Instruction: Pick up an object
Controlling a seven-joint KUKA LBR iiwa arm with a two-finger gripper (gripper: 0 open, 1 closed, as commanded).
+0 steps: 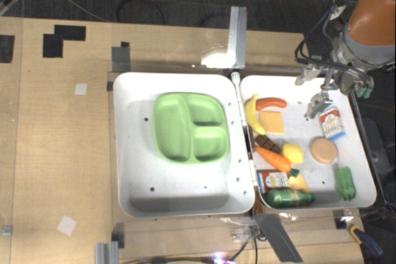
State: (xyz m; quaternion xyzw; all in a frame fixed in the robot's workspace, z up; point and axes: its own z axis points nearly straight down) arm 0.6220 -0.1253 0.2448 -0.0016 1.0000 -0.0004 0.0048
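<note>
Up in the far right corner, the gripper (317, 106) hangs over the right bin (365, 195). Its metal fingers (312, 109) point down at the white floor of the bin, but I cannot tell if they are spread or pressed together. Nothing sits between them.

Just beside the gripper lies a small red, white and blue carton (332, 123). Near it is a round tan cookie (323, 150), and a green pickle (344, 183) lies by the near right corner.

On the left side of this bin lie a yellow banana (250, 115), a red hot dog (271, 103) and a slice of cheese (273, 123). Closer in are a brown chocolate bar (267, 144), an orange carrot (273, 159) and a yellow lemon (292, 153). A green bottle (288, 198) rests along the near wall.

The left bin (133, 182) holds a green tray (189, 127) with three parts. Both bins sit on the wooden table (55, 151).
</note>
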